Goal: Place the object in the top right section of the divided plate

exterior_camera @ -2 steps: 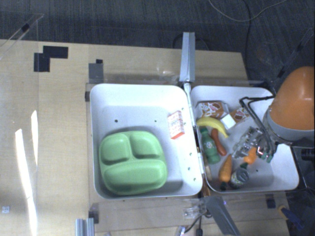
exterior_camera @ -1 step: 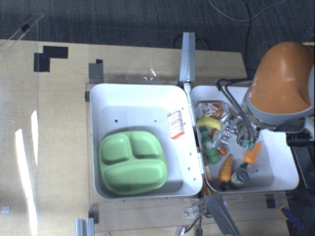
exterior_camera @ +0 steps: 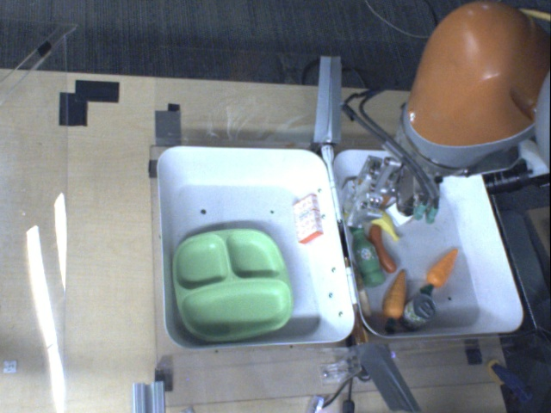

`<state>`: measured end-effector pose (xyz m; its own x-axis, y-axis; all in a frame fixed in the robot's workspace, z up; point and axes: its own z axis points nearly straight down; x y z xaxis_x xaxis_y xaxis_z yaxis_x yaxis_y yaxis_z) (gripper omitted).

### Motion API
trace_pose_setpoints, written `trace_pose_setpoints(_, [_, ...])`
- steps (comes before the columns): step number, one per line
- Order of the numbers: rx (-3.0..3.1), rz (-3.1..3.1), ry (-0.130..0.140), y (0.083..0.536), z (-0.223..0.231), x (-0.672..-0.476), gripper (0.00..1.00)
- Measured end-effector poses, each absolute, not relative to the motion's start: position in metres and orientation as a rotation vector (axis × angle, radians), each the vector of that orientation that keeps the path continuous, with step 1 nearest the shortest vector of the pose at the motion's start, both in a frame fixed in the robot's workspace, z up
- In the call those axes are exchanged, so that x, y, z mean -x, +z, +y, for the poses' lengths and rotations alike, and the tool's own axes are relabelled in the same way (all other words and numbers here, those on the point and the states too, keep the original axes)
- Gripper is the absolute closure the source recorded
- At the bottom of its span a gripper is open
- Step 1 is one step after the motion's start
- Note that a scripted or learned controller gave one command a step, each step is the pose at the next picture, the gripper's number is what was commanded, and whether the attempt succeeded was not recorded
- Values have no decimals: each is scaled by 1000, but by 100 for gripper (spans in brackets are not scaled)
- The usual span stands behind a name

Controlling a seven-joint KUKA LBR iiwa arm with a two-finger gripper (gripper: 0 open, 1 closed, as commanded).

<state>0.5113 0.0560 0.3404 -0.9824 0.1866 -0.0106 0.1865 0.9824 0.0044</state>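
The grey arm [exterior_camera: 465,84] hangs over the right white bin [exterior_camera: 504,265]; the green divided plastic plate [exterior_camera: 232,284] lies in the left. The tool [exterior_camera: 379,188] hovers above toy vegetables; its grip I cannot tell. Descend squarely on one piece.

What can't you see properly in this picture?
- Pincer, camera view: a blurry metal tangle under the orange arm; open or shut is unclear.
- Small box: print too tiny to read.
- Dark bottle in the right bin: label too small.
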Motion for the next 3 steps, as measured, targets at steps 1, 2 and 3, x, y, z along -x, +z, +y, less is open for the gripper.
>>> trace_pose_setpoints(1, [-58, 3135, 2, 190, 17, -488, 100])
trace_pose_setpoints(2, [0, 3134, 4, 186, 66, -488, 100])
trace_pose_setpoints(3, [-44, 3100, 10, 116, 139, -519, 100])
